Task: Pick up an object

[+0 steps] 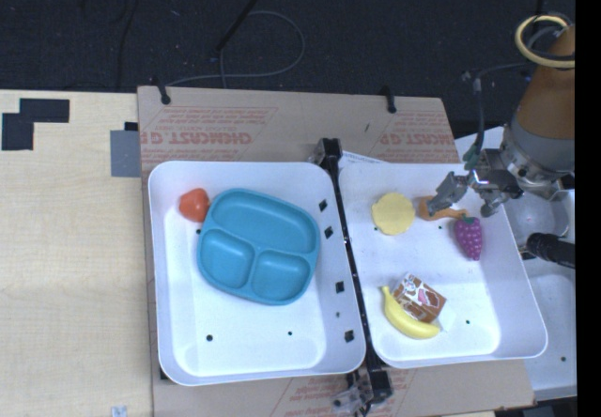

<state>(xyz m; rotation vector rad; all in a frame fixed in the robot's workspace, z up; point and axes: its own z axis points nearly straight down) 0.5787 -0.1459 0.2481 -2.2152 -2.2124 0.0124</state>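
In the right bin lie a yellow round piece, a small orange piece, a purple grape bunch, a banana and a brown snack packet resting against the banana. My gripper hovers over the bin's far right corner, open, with its fingers spread. The orange piece sits just below and left of it, and the grapes just below it. Nothing is between the fingers.
The left bin holds a blue divided plate and a red-orange ball at its far left corner. A black divider separates the bins. The bins rest on a cardboard sheet.
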